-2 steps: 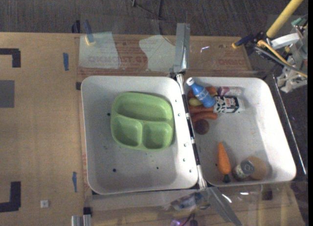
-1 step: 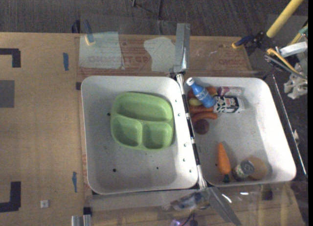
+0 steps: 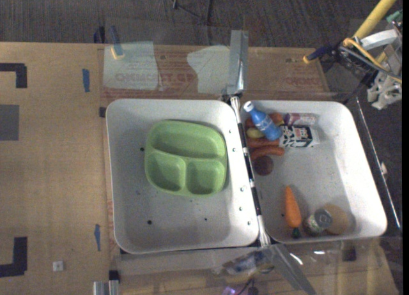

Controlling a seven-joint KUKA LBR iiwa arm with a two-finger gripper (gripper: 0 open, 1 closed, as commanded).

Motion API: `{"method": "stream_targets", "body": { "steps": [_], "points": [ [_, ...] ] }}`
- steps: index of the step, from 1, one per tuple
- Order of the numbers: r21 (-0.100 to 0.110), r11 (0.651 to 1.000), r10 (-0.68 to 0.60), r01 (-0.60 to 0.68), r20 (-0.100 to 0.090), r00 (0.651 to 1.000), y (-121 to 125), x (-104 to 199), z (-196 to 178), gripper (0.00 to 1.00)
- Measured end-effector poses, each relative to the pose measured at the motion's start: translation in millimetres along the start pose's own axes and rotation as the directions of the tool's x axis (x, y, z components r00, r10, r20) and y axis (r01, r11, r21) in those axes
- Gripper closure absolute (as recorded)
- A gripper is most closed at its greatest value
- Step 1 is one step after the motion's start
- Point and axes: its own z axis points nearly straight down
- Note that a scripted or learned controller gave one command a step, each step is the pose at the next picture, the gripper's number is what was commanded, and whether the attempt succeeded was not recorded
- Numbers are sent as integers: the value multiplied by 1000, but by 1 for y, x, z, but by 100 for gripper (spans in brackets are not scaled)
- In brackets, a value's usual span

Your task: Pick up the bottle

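bottle blue w/ white cap, lying flat in right bin, at its far left corner, hard by the divider wall between the bins. long axis diagonal: cap toward the far-left corner, base toward bin centre, resting against milk carton and sausage. claw sits off the bin's far right corner, outside the rim, too blurred to tell how far open or if holding anything. bottle lies to claw's left and slightly nearer camera, across bin's far edge. carrot near front edge, green tray in left bin
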Motion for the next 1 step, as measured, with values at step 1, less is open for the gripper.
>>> {"method": "stream_targets", "body": {
  "steps": [1],
  "points": [
    [-1,1000,-2,2,0,1000,16,18,14,100]
  ]
}}
